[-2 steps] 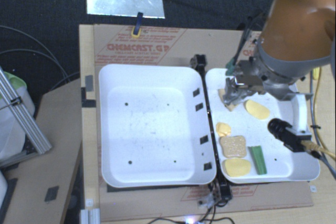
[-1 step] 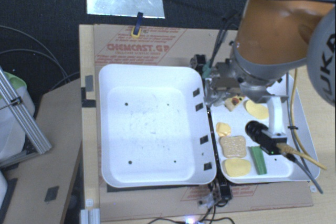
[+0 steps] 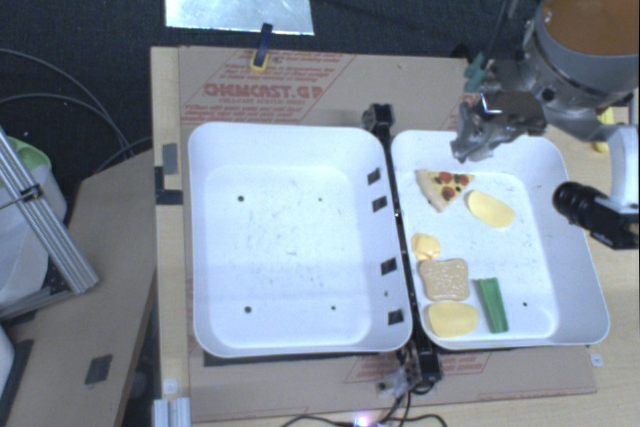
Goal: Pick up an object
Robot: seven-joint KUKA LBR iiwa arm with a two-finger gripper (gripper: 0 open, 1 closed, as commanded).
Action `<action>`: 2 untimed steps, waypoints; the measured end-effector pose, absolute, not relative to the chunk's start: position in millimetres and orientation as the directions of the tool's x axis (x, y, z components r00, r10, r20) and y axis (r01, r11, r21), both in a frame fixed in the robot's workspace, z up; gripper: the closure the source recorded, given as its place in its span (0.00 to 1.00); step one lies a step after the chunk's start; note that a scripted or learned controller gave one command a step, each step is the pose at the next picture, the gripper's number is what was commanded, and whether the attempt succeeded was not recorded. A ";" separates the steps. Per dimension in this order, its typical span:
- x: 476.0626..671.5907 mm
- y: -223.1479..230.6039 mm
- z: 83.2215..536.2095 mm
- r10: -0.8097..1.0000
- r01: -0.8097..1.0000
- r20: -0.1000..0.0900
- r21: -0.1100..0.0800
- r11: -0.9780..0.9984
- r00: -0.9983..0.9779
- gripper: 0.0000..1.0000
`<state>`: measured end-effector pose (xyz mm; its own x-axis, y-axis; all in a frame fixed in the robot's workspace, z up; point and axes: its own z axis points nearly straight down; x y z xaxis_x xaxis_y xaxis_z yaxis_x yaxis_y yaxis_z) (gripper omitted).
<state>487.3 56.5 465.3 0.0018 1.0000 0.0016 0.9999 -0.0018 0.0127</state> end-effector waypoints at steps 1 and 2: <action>486.0 118.9 368.4 1.000 1.000 0.000 -0.006 0.009 -0.009 1.00; 487.6 115.5 384.8 1.000 1.000 0.002 0.005 0.008 -0.008 1.00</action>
<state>487.6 115.5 384.8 -0.0076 1.0000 0.0018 1.0000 0.0075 0.0050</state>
